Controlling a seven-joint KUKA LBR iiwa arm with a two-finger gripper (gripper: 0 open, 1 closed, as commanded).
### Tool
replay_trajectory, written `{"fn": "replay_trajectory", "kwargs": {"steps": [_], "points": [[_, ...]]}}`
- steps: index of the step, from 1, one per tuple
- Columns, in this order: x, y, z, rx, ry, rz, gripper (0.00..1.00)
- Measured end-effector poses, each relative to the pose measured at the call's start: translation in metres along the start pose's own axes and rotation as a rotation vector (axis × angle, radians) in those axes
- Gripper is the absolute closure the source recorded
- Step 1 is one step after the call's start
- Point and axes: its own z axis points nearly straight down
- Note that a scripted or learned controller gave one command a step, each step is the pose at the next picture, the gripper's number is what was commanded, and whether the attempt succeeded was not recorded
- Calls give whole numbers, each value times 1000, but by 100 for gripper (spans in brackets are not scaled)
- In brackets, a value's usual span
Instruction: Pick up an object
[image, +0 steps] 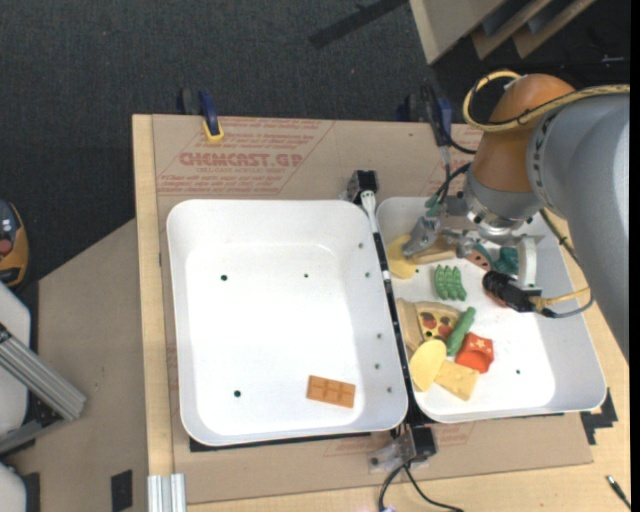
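My gripper (428, 240) hangs low over the back left part of the right bin (560, 385), below the orange band (525, 105) of the arm. Just under and left of it lies a yellow piece (400, 265) against the bin's left wall. A green ridged piece (450, 282) lies right in front of the gripper. Further forward are a pizza slice (434, 321), a green pepper (461, 332), a red piece (477, 352), a pale yellow lemon shape (427, 362) and a cheese wedge (457, 381). I see nothing held.
An orange waffle-like biscuit (330, 390) lies near the front of the left bin (200, 300). A teal piece (510, 260) sits behind the wrist, partly hidden. A black cable end (505, 292) hangs over the right bin. Blue clamps (210, 110) hold the cardboard base at the back.
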Motion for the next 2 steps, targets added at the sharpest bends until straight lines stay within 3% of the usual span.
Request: {"fn": "replay_trajectory", "kwargs": {"steps": [1, 2], "points": [[88, -2, -96, -9, 5, -9, 100], [141, 26, -231, -16, 4, -7, 100]]}}
